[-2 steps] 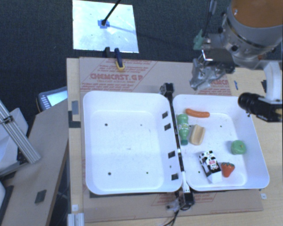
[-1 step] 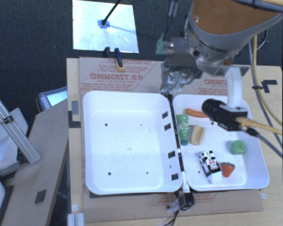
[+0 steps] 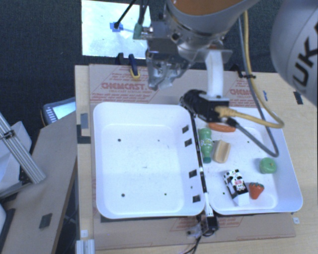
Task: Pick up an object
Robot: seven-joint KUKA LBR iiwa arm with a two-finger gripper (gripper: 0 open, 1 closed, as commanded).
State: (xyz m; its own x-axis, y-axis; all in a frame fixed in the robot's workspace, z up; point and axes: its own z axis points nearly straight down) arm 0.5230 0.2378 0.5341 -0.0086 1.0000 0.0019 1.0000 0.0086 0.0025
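cow toy in right bin, well apart from hand, grip state unclear

Gripper: raised over the counter, behind the left bin.
Right bin: bottle, tan block, orange piece, green disc, cow-print box, strawberry.
Strawberry: just beside the cow-print box.

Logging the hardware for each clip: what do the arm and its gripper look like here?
The arm has smooth, rounded grey casing, with large black letters, partly cut off, on the link at the right. An orange band sits above the wrist. The gripper is a boxy block of bare silver-grey metal.
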